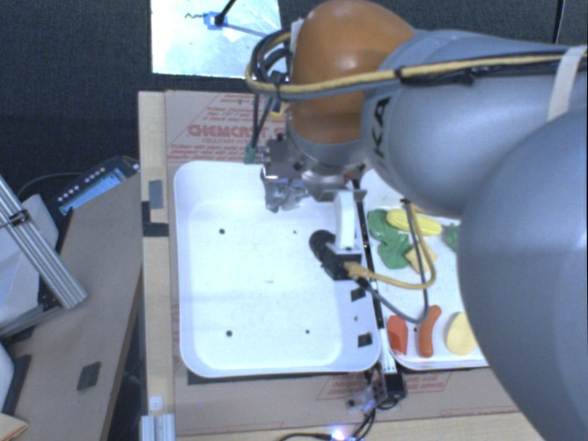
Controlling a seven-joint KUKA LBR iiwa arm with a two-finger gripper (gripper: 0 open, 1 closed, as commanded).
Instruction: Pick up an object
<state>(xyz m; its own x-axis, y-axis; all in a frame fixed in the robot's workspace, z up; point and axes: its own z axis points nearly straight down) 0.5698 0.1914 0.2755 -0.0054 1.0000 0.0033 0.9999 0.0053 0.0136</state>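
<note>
Nearest the lens is the grey arm (514, 200), its thick casing reaching in from the right and covering much of that side. From there it runs up and left to a rounded orange band (349, 53), below which the wrist turns straight down. The jaws hang at the end of the wrist over the far edge of the left bin (257, 338), pointing downward. They show as a small block of grey metal, and I cannot tell whether they are spread or pressed together; nothing can be seen between them. Dark lettering runs down the arm casing just right of the orange band, seen edge-on, with little more than a "K" legible. Under both bins lies a cardboard sheet (216, 129) on the worktop (154, 292), printed in red; the large word begins "CHEMC" before the wrist hides the rest, and the smaller lines below it are too fine to read. More red print shows on the near edge of the sheet, also unreadable. All the things to pick lie in the right bin (441, 361), to the right of the jaws and apart from them. A yellow piece (412, 220) and a green piece (390, 244) touch each other at the far end. A red piece (397, 334), an orange-red piece (427, 331) and a pale yellow piece (459, 334) sit side by side at the near end, well apart from the jaws.
</note>
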